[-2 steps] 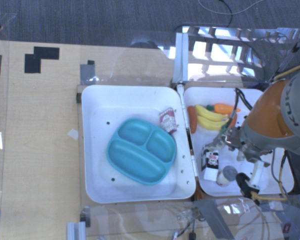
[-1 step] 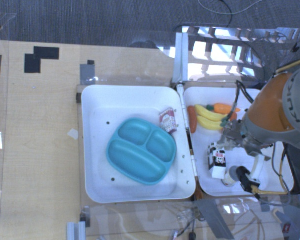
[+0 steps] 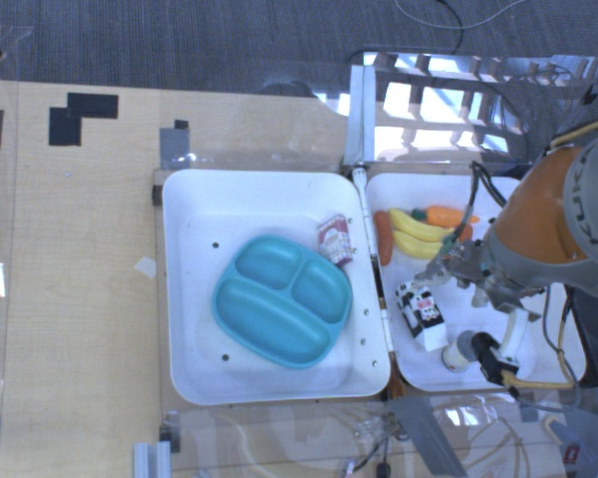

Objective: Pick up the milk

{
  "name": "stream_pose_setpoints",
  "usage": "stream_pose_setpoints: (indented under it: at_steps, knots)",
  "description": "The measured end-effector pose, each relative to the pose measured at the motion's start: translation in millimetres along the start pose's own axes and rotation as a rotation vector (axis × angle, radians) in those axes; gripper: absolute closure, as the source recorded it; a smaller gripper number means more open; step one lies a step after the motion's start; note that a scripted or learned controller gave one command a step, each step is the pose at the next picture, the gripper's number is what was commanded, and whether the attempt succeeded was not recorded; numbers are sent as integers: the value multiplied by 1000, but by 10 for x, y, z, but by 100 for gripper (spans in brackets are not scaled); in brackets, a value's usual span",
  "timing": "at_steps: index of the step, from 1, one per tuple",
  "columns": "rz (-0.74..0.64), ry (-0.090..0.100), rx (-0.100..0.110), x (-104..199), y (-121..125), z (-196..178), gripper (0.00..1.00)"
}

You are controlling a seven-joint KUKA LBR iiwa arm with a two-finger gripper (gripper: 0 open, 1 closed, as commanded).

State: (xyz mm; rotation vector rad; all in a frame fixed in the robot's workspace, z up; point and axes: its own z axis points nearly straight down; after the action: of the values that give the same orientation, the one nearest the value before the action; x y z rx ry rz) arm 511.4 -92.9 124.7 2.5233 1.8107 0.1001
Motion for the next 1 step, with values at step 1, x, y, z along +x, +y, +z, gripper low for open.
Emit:
stream_pose_setpoints:
  at_steps: [1]
  knots:
    - [0, 0, 0, 0, 0, -1, 0]
